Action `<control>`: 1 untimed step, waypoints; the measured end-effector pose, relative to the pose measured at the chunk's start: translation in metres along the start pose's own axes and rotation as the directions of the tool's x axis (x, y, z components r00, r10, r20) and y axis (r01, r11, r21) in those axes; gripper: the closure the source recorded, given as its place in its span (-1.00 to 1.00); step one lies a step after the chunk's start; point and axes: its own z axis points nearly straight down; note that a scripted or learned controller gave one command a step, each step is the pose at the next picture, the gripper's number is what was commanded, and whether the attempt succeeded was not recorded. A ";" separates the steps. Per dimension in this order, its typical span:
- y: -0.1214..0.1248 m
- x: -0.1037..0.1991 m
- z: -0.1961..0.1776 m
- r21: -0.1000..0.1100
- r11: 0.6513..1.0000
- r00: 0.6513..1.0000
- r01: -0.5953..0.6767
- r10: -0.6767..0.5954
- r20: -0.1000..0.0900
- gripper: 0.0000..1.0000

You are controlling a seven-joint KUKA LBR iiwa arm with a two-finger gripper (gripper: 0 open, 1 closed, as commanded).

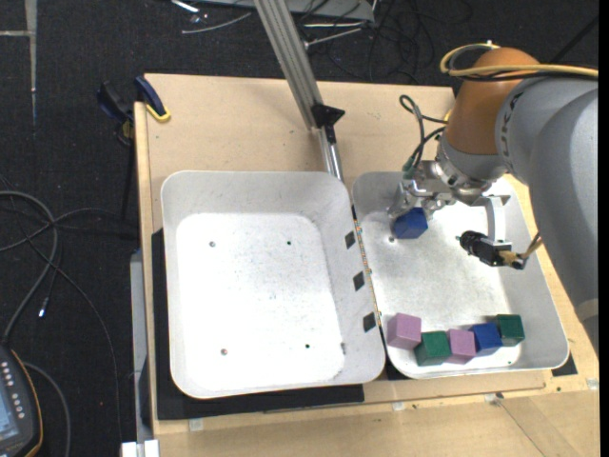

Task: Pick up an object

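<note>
The small blue cube-shaped block (411, 224) looked rigid and light, probably foam or painted wood, so a modest squeeze should have been enough and crushing seemed unlikely. Its flat opposite faces offered the natural places to take hold; a grip across a corner or edge would likely have let it twist or slip out. The block was tilted rather than square to the bin, which suggested it was hanging from the fingers and not resting flat.

It was a plain, dull-finished blue block with slightly rounded edges, a little darker on its shaded side. It sat at the far left part of the right-hand shallow white plastic bin (533, 284), just beside that bin's left wall, directly beneath the two-finger gripper (415, 209) of the grey arm with the orange band (495, 103). The fingers appeared narrowed onto the block's top, with the block showing between and below them, so the gripper seemed to have hold of it; whether the block was lifted clear of the bin floor could not be told for certain.

Along the near edge of the same bin lay a row of small blocks touching or nearly touching: a purple block (404, 329), a green block (434, 347), a second purple block (462, 342), a second blue block (486, 335) and a dark green block (510, 327). The left-hand white bin (190, 208) stood just beside the right one.
</note>
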 end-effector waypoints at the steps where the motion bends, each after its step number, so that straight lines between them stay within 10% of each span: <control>1: -0.052 0.068 -0.094 -0.005 1.000 1.000 0.000 0.000 0.000 1.00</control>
